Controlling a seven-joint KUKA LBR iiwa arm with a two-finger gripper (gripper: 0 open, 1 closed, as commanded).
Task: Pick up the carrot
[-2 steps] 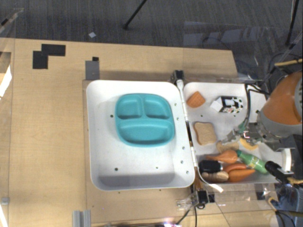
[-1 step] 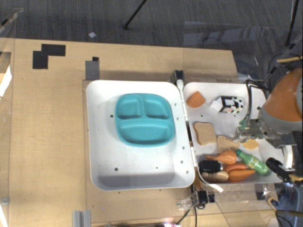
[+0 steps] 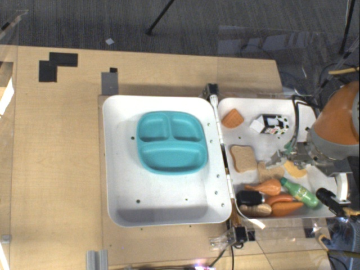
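One carrot [image 3: 286, 207] lies in lower right of frame, in right bin [image 3: 247, 107], long axis near horizontal; gripper [image 3: 288, 155] sits above it, toward frame top; finger state: cannot tell

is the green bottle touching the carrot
Touching: the camera view shows the green bottle lying across the carrot with no gap between them.

One fixed camera looks down at a slant on both bins [image 3: 163, 215], taking in the whole bench [image 3: 56, 167].
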